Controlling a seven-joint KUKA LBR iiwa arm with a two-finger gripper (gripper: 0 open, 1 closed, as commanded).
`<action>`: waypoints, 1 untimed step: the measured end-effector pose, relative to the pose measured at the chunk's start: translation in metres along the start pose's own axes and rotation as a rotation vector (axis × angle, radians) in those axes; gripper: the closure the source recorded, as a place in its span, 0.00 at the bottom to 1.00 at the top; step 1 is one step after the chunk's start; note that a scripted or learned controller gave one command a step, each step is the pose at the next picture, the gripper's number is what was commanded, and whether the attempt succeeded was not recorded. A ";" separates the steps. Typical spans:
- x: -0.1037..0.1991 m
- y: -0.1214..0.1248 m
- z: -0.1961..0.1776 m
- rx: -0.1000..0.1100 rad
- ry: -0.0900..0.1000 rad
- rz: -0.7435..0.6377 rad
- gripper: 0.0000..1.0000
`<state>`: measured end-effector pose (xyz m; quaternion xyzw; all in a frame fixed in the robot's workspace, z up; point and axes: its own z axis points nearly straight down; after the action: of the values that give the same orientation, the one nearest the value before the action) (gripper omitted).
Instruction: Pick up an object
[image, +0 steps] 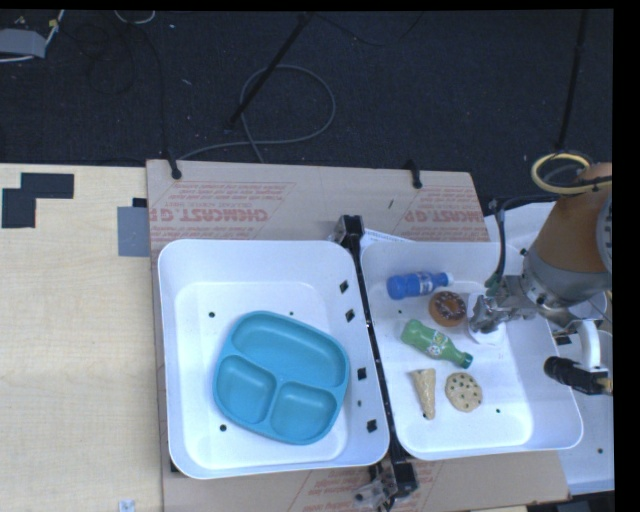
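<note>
Arm (575, 240) enters from the right, wrist bent down over the right bin (545, 425). Gripper (487, 318) sits low at that bin's upper right, just right of the toy group. Whether it is open, closed or gripping anything cannot be told: the tip is small and blurred against the white floor.

Left bin (190, 280), well to the left of the gripper across the divider, holds one large blue divided plate (281, 377) lying flat and turned at a slant. Judged a poor target: wide, shallow, no edge for a narrow two-finger grasp.

Objects in the right bin, largest first, all lying flat:
- Green bottle (436, 343), below-left of the gripper, near, tilted with cap toward lower right.
- Blue bottle (416, 285), up and left of the gripper, lying nearly crosswise.
- Brown round donut-like piece (448, 307), just left of the gripper, closest of all; touching or a small gap, cannot tell.
- Ice cream cone (426, 391), below and left, further off, point downward.
- Cookie (463, 391), almost straight below the gripper, beside the cone.

Judgement: nothing seen lifted; pick not yet achieved. The low pose next to the donut-like piece suggests that is the candidate. Risk: a flat disc may slide or be pushed aside.
</note>
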<state>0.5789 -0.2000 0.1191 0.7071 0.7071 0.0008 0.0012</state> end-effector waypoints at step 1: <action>-0.009 0.006 -0.059 -0.001 -0.001 0.000 1.00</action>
<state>0.5847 -0.2090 0.1776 0.7070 0.7072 0.0006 0.0020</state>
